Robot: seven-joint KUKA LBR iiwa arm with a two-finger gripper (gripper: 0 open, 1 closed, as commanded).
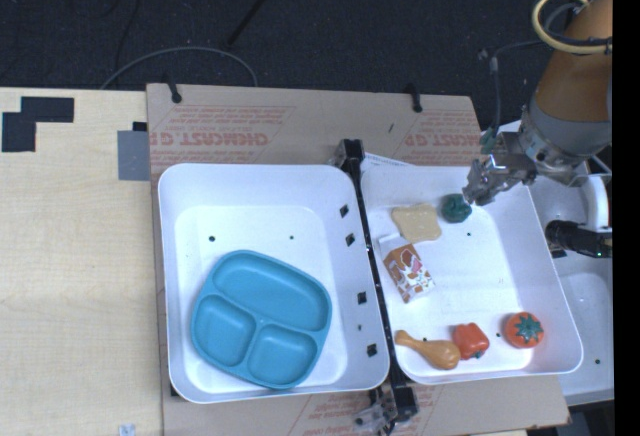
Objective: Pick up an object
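Hovering at the far edge of the right bin (545,254), the gripper (478,186) is sitting just beside a small dark green object (456,209), which is lying immediately below and to the left of the fingertips; whether anything is touching it is hard to judge at this slant, and I cannot tell how the gripper is set. That green piece is looking like the likeliest target: it is appearing small, rounded and probably light, perhaps a toy vegetable, so it may be rolling away under a glancing touch, and a hold across its widest middle is seeming safest. A little farther from the gripper, a flat tan slice (416,222) is lying against the bin floor, thin and likely awkward to pinch except by an edge. Beyond it, a small printed packet (408,272) is resting tilted near the divider, probably soft and crushable. Farther still, along the near wall of that bin, a toy drumstick (428,348), a red block (471,339) and an orange tomato-like toy (523,329) are sitting in a loose row, well apart from the gripper. Farthest off, a blue divided plate (262,318) is lying in the left bin (190,194).
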